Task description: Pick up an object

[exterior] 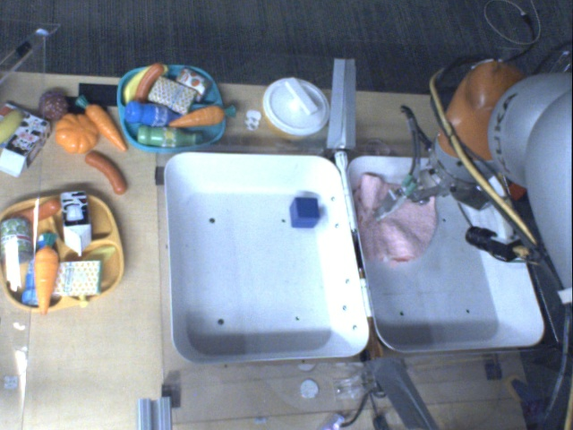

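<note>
While your gripper (405,195) hangs over the right bin (466,316), the pink cloth (394,227) lies bunched just under it toward seven o'clock. You can't tell its grip state. A blue block (305,210) sits at nine o'clock in the left bin (242,276).

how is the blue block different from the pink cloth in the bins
The blue block is small, solid and square-edged; the pink cloth is larger, soft and crumpled. The block sits alone in the left bin; the cloth lies in the right bin, with the gripper right over it. Both rest on a white bin floor.
</note>
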`<state>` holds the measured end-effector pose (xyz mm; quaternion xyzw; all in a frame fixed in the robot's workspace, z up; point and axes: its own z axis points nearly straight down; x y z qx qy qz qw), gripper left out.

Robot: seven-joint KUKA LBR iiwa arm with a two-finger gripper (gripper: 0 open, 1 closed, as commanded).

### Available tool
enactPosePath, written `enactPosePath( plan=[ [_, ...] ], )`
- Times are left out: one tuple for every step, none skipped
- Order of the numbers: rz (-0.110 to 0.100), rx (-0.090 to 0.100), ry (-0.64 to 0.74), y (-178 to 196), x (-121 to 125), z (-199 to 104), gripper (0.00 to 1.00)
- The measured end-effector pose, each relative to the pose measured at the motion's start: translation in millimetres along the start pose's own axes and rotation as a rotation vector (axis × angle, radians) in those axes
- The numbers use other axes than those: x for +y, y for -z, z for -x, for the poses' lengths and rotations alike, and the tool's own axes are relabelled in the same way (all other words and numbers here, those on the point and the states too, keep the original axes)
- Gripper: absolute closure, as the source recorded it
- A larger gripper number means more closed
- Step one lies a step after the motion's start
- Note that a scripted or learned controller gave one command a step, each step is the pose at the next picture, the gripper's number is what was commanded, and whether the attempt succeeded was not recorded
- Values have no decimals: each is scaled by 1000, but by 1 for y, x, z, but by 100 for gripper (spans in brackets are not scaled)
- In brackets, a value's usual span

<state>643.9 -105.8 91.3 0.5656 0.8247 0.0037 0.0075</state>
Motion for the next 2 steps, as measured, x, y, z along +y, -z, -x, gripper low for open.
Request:
enactPosePath(
  plan=[
    [-24, 16, 47, -2, 20, 15, 0],
    [-6, 5, 216, 124, 36, -13, 0]
  ],
)
